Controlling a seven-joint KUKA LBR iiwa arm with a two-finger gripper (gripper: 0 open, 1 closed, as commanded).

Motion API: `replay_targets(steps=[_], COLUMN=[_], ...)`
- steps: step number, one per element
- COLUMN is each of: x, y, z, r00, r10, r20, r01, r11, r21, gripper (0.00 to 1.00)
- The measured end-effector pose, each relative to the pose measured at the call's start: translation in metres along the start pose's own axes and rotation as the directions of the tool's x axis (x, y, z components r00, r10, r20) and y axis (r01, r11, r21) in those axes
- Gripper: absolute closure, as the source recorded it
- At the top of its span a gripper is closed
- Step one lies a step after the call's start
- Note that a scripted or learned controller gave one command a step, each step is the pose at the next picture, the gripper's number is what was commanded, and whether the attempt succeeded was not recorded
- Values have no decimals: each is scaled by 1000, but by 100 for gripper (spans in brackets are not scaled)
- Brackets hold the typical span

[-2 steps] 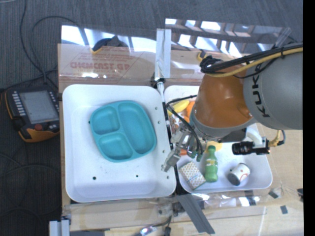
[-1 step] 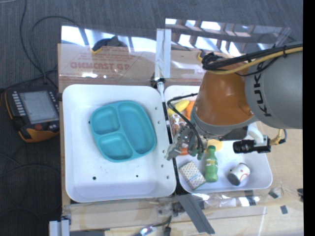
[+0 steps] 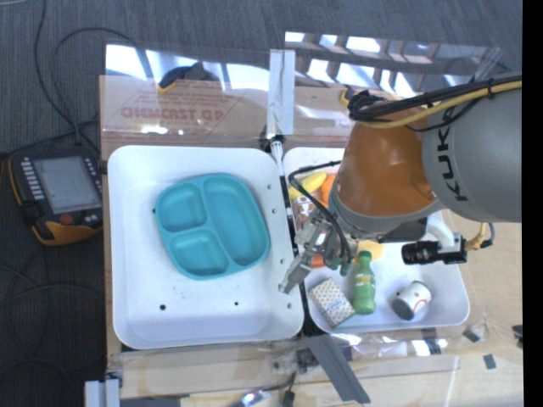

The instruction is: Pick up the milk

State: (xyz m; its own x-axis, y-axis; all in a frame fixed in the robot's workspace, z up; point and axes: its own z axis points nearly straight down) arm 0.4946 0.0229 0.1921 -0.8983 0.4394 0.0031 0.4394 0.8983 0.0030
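Observation:
The milk looks to be the small white carton with a speckled pattern [image 3: 331, 302], lying tilted in the near left corner of the right bin [image 3: 441, 316]. My gripper [image 3: 307, 265] hangs just above and to the left of it, by the wall between the two bins. It is open, with nothing between its fingers. A green bottle [image 3: 363, 282] lies right beside the carton, touching it or nearly so. The orange wrist band and grey arm body hide the middle and far part of the right bin.
A white and red round object [image 3: 412, 299] sits in the right bin's near right. Yellow and orange items [image 3: 310, 185] peek out at its far left. The left bin [image 3: 136, 312] holds a teal divided plate [image 3: 212, 224]. A pendant [image 3: 55, 189] lies on the floor at left.

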Motion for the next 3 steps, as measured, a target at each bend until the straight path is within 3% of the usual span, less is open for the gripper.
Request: replay_targets(steps=[2,3], x=[0,-115], y=[0,5], z=[0,1], r00=[1000,985], r10=[0,175], r20=[0,5], r01=[0,-175], r11=[1000,985], r21=[0,2], gripper=[0,0])
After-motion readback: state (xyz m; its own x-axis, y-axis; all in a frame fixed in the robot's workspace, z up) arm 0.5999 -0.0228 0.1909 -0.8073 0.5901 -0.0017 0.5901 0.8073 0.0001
